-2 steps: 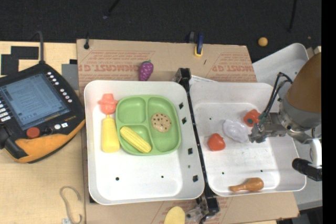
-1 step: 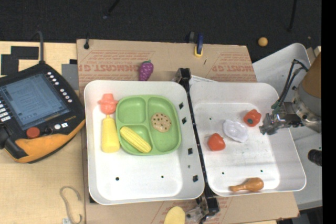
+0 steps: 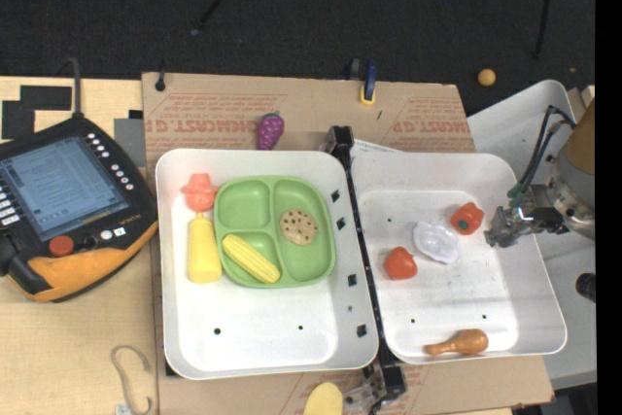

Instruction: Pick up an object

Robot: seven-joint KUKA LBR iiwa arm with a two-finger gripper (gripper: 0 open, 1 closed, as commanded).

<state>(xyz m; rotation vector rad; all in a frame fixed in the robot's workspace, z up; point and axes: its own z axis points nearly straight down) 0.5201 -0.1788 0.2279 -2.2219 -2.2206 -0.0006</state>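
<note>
Overhead, slanted view of a bench with two shallow white bins side by side. Nearest the camera, in the right bin (image 3: 544,330), lies a tan chicken drumstick (image 3: 459,343). Further in are a red strawberry-like toy (image 3: 399,262), a crumpled clear wrapper (image 3: 435,241) and a small red pepper (image 3: 466,218). The left bin (image 3: 185,335) holds a green divided plate (image 3: 233,207) with a corn cob (image 3: 252,259) and a cookie (image 3: 298,226), and a yellow bottle (image 3: 203,249) beside it. The gripper (image 3: 505,228) hangs at the right bin's far right wall, just beside the pepper and carrying nothing; whether it is spread or closed cannot be told. This looks like the approach step, with nothing picked yet. Next it would need to settle over one toy, likely the pepper, descend and close. Beyond the bins, purple grapes (image 3: 270,130) rest on cardboard
</note>
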